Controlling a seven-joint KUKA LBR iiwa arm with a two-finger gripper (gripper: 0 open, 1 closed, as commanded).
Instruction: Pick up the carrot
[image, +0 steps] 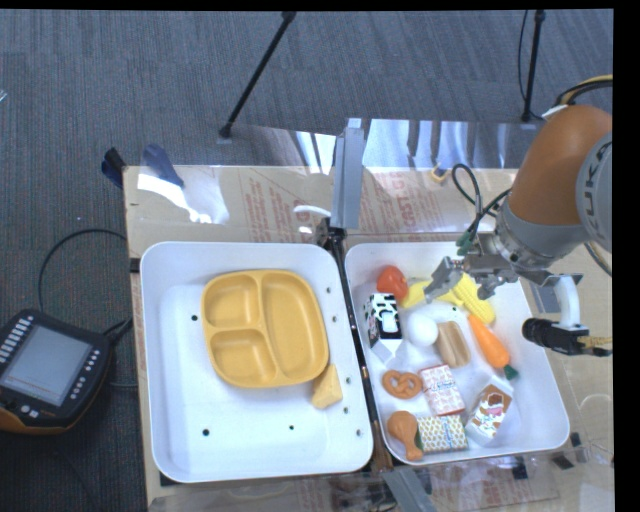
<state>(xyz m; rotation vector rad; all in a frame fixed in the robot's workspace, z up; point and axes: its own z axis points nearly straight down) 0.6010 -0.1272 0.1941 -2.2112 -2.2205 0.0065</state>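
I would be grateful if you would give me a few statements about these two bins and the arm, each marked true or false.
1. The carrot lies in the right bin. True.
2. The yellow divided plate sits in the right bin. False: it sits in the left bin.
3. The gripper holds the carrot. False: the carrot lies in the bin, below the gripper in the picture, not between the fingers.
4. A pretzel lies in the same bin as the carrot. True.
5. The corn lies on the yellow plate. False: it lies in the right bin, next to the carrot.
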